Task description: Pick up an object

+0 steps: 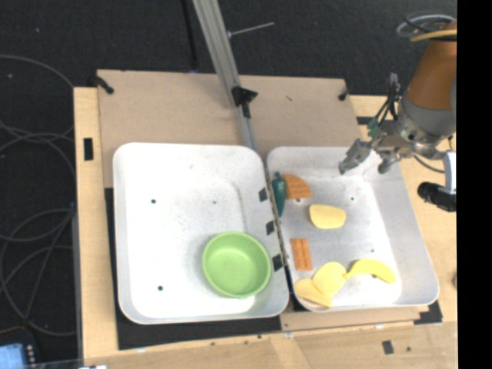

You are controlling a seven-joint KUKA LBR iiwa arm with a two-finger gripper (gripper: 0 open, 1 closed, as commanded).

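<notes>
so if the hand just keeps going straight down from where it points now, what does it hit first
Most likely bare floor of the right bin. The hand hangs over that bin's upper part, pointing down and slightly left. The nearest item, a pale yellow piece, lies further down-left and looks off that line, though depth is hard to judge from this slant.

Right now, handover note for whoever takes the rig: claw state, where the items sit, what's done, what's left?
Claw: over the far edge of the right bin, nothing between its fingers; open or shut can't be read from this angle.
Right bin: orange piece at the far left by the divider, pale yellow piece mid-bin, small orange block by the divider, yellow pieces at the near edge, curved yellow piece beside them.
Left bin: green bowl in the near right corner.
Done: no pick made.
Left: descend on an item, grasp, lift. The pale yellow piece looks closest.
</notes>
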